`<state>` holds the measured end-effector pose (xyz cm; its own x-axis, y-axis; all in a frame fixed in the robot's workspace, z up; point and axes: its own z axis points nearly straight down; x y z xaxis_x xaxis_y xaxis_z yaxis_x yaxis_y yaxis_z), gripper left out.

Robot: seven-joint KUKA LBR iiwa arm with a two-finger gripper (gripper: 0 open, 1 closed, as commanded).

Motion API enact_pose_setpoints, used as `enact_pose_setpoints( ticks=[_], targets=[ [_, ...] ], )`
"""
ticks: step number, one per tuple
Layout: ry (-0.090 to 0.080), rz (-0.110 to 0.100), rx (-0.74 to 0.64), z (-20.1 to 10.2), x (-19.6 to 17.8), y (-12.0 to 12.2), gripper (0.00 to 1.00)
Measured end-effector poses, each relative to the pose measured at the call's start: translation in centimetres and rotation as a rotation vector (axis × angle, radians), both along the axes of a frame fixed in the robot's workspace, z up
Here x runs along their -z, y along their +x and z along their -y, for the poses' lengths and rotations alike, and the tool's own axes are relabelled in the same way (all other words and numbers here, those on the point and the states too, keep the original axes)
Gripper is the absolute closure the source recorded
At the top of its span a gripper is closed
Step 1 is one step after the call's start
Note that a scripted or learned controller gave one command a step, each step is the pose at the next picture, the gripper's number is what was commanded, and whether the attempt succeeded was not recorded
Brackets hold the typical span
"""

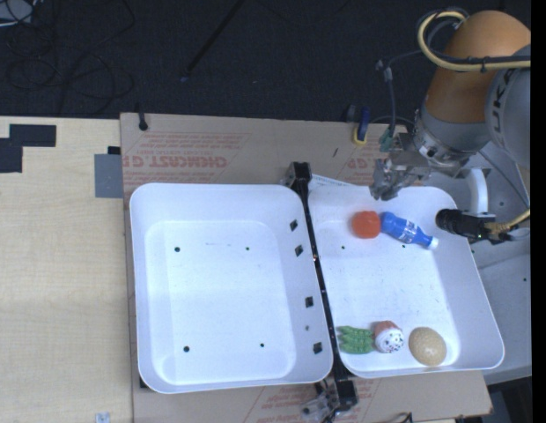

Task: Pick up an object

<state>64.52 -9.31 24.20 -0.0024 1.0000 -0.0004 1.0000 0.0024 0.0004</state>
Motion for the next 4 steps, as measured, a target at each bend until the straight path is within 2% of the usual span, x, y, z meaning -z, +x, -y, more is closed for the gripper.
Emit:
enact_pose_setpoints(
  ticks=[1, 2, 3, 4],
  targets=[
    [0.001, 0.004, -0.007, -9.3, -6.8, -0.1, 1.0],
    [0.0, 0.001, 0.004, -5.7, -10.1, -0.1, 1.0],
    [0.0, -0.006, 0.004, -2.7, -7.4, -3.1, 1.0],
    [0.001, -0.006, 0.004, 0.4, -7.9, -8.3, 1.0]
  ],
)
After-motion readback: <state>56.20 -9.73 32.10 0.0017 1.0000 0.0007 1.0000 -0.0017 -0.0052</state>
